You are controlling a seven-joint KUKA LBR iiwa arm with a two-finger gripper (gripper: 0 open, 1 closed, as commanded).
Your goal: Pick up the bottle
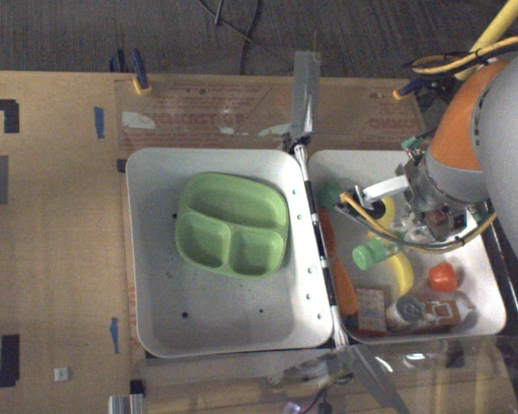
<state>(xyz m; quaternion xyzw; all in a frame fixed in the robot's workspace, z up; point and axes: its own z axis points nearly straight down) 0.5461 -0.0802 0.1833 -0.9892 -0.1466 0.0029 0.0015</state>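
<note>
A clear bottle [432, 312] with a grey cap and a red-brown label lies on its side along the front wall of the right bin [494, 316]. A small green bottle-like piece [373, 254] lies near that bin's middle, against a yellow banana [401, 270]. My gripper [412, 224] hangs over the middle of the right bin, just above and right of the green piece and well behind the clear bottle. The wrist and its cables hide the gripper's tip, and nothing shows as held.
The right bin also holds a red tomato [443, 276], an orange carrot [340, 270] along its left wall, a small brown box [369, 310] and a green item [331, 197] at the back left. A green divided plate [233, 224] lies in the left bin [155, 300].
</note>
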